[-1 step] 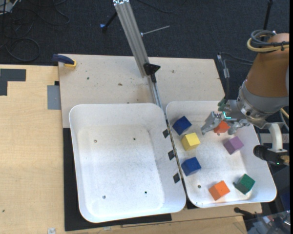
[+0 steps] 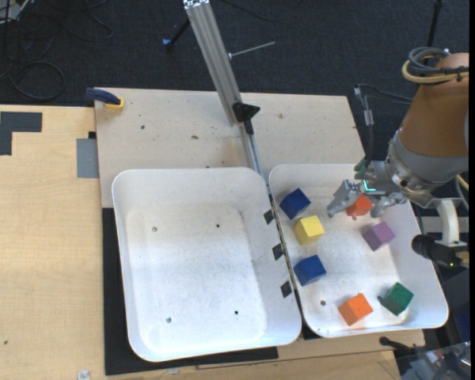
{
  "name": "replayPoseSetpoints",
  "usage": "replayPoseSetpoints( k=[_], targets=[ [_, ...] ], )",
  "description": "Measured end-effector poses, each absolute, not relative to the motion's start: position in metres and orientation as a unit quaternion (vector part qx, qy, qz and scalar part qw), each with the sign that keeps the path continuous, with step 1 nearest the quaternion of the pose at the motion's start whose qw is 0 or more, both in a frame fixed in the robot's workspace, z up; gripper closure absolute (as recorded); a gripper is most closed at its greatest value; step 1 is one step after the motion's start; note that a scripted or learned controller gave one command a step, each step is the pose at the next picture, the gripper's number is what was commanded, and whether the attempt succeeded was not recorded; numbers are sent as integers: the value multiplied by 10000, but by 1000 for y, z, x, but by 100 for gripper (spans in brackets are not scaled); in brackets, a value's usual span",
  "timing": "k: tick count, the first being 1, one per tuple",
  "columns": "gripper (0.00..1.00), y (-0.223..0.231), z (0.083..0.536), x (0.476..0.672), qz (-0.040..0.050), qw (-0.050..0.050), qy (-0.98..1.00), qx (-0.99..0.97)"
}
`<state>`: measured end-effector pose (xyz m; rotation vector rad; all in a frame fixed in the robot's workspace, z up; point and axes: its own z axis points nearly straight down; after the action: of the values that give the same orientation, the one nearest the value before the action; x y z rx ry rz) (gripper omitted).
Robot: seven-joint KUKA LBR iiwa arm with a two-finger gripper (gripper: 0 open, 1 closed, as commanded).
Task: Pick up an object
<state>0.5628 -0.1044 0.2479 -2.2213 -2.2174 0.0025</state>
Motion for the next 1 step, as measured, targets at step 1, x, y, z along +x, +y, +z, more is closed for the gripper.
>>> replayPoseSetpoints(
  k=[1],
  targets=[
    [0,-111,200,566,28,35,-7068,-7074]
  ],
)
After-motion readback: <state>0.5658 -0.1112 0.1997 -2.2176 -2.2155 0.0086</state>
